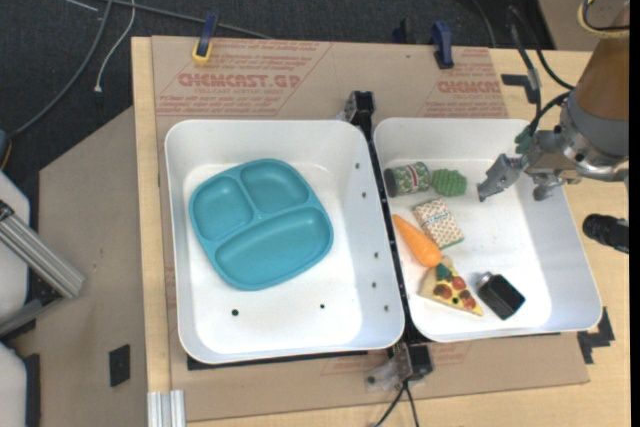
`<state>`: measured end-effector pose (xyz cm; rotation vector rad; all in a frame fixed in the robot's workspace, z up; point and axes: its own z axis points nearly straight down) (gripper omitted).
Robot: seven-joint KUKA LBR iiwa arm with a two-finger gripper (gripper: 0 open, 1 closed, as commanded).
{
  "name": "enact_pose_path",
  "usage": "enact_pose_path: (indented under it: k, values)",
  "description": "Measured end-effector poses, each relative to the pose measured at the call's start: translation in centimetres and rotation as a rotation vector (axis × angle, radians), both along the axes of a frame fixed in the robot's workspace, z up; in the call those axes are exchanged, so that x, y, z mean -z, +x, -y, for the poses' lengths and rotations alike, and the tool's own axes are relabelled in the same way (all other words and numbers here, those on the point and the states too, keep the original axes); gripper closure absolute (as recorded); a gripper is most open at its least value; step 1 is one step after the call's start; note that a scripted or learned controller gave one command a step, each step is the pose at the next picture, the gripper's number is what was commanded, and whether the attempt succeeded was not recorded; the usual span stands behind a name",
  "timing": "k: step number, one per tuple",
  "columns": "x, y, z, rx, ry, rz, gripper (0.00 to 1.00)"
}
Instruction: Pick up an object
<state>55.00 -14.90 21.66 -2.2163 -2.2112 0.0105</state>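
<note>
The right bin [560,265] holds several small objects: a green can [407,179] lying on its side, a green knobbly piece [449,182], a patterned cracker packet [438,222], an orange carrot [416,240], a pizza slice [450,288] and a black block [501,296]. My gripper [518,183] hangs over the bin's upper right part, to the right of the green piece and apart from it. It is open and nothing sits between its fingers [496,181].
The left bin [190,315] contains a blue divided plate [262,223]. A black clamp [360,105] sits where the bins meet at the back. Blue clips [207,35] hold the cardboard sheet. Bare white floor lies in the right bin's right half.
</note>
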Motion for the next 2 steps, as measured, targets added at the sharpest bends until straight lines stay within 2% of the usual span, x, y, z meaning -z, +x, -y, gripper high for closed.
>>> enact_pose_path:
  k: [1,2]
  values:
    - [-0.6,0.3,0.0,-0.002,-0.002,0.011,0.00]
    - [5.5,-0.5,-0.2,-0.002,0.000,0.004,0.00]
